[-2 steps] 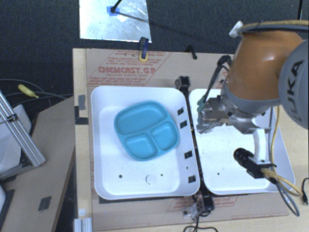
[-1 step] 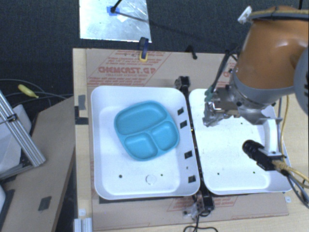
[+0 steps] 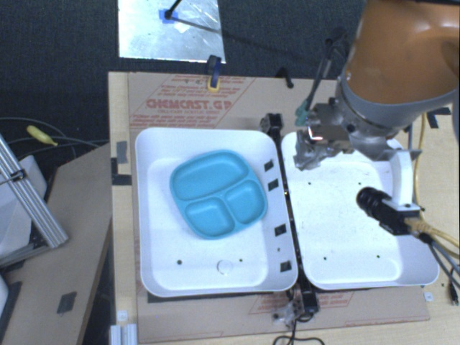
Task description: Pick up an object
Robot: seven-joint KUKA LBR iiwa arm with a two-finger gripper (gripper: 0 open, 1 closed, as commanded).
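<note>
Plainly, the only object to pick is the blue divided plate (image 3: 218, 203), lying flat in the middle of the left bin (image 3: 154, 268), so a rim grasp looks likeliest. My fingers (image 3: 307, 155) hang right of the plate, across the divider, over the right bin's (image 3: 359, 279) far corner; I cannot tell their opening.

The arm (image 3: 406, 42) runs off the top and right edges, so its upper length is cut off. The end effector (image 3: 310, 149) is a dim, blurred cluster under the wrist, its tips too indistinct to read. The wrist covers the right bin's (image 3: 359, 264) far corner. A small pale disc (image 3: 225, 267) in the left bin (image 3: 154, 214) is too faint to identify.
</note>
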